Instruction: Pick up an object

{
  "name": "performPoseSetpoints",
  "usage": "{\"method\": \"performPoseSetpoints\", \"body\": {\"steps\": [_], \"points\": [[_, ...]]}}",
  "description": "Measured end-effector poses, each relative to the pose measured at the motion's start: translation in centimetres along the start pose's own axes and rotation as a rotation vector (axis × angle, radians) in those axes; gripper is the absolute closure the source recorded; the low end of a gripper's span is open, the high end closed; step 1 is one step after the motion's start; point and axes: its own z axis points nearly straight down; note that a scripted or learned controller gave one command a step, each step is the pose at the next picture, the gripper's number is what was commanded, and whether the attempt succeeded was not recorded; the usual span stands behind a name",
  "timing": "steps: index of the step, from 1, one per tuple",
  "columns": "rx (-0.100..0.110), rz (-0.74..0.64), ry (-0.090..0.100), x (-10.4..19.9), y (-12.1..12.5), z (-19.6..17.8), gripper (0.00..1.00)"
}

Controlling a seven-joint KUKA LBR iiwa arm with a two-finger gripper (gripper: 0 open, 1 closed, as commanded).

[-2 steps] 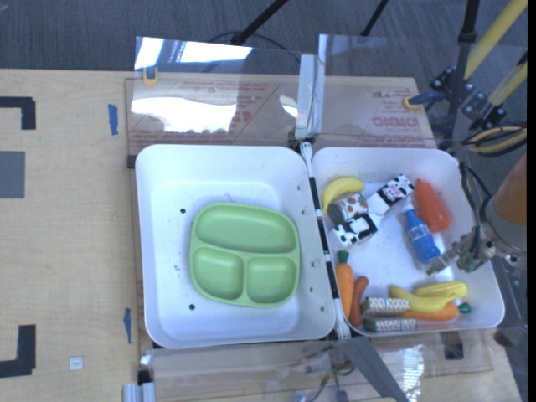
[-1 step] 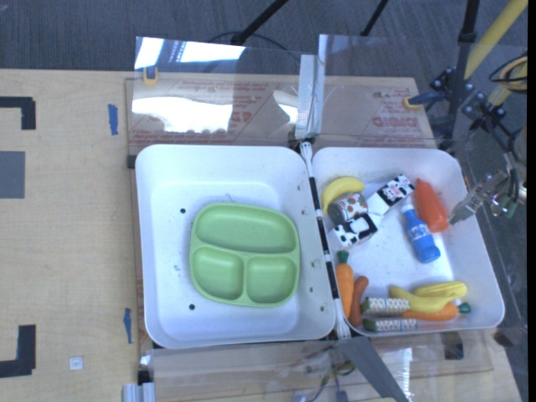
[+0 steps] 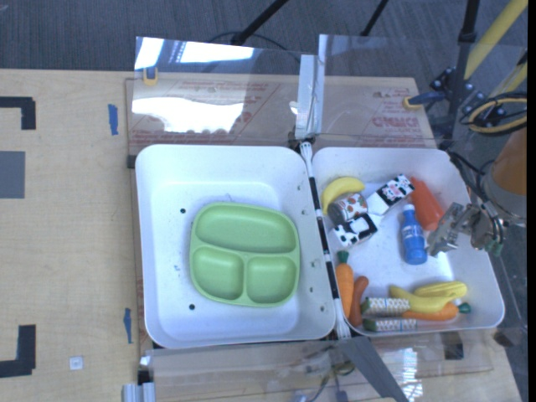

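Looks like the approach step: gripper, can't tell if it's released or clenched, hovers beside the blue bottle and needs to drop onto it.

Faint red print marks the clear panel behind the right bin, too blurred to read.

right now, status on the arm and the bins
Gripper low at right bin's right side, nothing seen held. Blue bottle just left of it. Green tray in left bin.
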Motion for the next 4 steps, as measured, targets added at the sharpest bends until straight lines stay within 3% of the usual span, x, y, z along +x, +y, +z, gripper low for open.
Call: {"method": "performPoseSetpoints", "body": {"steps": [1, 2, 3, 4], "points": [[-0.001, -0.255, 0.006, 1.2, -0.4, 1.3, 1.00], [-0.002, -0.311, -0.001, -7.6, 3.9, 1.3, 1.00], [-0.002, -0.479, -0.002, -9.1, 4.5, -12.3, 1.00], [-0.002, -0.597, -0.003, -5.7, 2.8, -21.9, 1.00]]}}
